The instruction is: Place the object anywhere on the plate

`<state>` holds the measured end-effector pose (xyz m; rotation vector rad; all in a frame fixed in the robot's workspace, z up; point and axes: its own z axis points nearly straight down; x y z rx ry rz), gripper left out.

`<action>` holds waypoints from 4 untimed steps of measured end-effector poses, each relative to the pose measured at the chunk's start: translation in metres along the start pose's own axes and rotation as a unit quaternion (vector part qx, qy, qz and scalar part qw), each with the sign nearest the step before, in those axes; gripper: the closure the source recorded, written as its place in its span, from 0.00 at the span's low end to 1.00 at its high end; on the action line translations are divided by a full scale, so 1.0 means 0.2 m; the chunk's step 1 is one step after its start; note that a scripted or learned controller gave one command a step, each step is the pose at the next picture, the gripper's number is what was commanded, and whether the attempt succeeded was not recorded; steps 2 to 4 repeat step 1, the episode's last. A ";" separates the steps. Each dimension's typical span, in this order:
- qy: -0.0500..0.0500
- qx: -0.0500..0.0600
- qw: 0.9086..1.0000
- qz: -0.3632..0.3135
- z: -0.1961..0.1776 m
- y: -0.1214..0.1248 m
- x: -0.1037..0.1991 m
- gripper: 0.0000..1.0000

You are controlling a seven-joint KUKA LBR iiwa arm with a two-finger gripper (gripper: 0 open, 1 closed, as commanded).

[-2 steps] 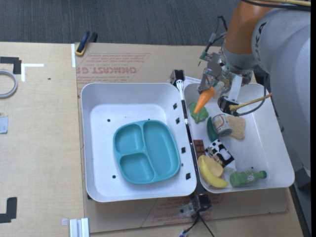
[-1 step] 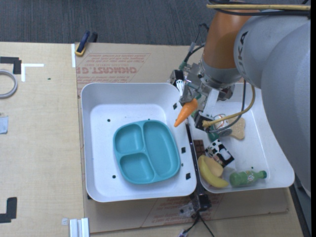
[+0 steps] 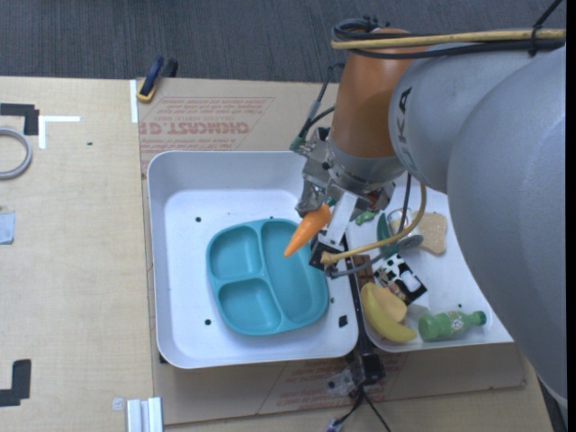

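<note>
Carrot (image 3: 304,230) hangs at a slant in the jaws, which are closed on its thick end; its pointed tip slopes down toward the left bin's near-left corner. Seen from the camera, the tip lies over the far right corner of the blue plate (image 3: 243,268), above the edge of the compartment there. Whether the tip touches the plate cannot be told.

The plate has three compartments and lies flat in the left bin (image 3: 180,241), closer to that bin's near and right edges than to its far-left corner.

The arm (image 3: 486,151) reaches in from the right, high over the right bin (image 3: 472,282), and bends downward at the orange band (image 3: 369,106), so the wrist points almost straight down at the rim shared by the two bins.

In the right bin, a banana (image 3: 385,313) and a green bottle (image 3: 450,324) lie along the near edge, and a bread slice (image 3: 434,232) lies farther back.
</note>
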<state>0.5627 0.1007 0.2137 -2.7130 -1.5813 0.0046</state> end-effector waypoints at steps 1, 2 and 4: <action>0.000 0.000 1.000 0.000 0.00 0.00 0.00 0.00; 0.000 0.000 1.000 0.000 0.00 0.00 0.00 0.00; 0.000 0.000 1.000 0.000 0.00 0.00 0.00 0.00</action>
